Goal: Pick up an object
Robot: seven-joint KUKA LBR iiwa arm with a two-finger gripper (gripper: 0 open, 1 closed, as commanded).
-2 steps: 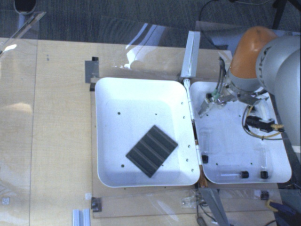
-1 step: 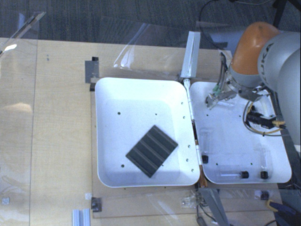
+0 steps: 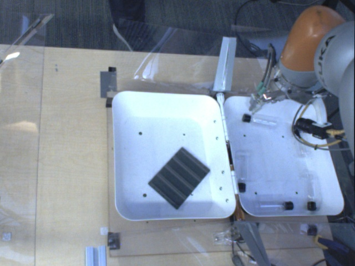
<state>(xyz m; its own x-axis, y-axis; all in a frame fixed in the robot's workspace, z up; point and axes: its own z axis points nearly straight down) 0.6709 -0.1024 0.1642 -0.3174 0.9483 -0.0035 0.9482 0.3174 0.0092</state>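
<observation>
- Two white bins are seen on the counter; a dark ribbed pad lies tilted at 5 o'clock in the left bin.
- Over the right bin, at 12 o'clock, the gripper is seen; its state cannot be told.

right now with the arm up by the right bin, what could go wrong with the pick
1. The only clear target, the dark ribbed rectangular pad, lies flat in the left bin; the jaws may slide over it.
2. The arm sits over the right bin, far from the pad, and must cross the raised divider and could clip it.
</observation>
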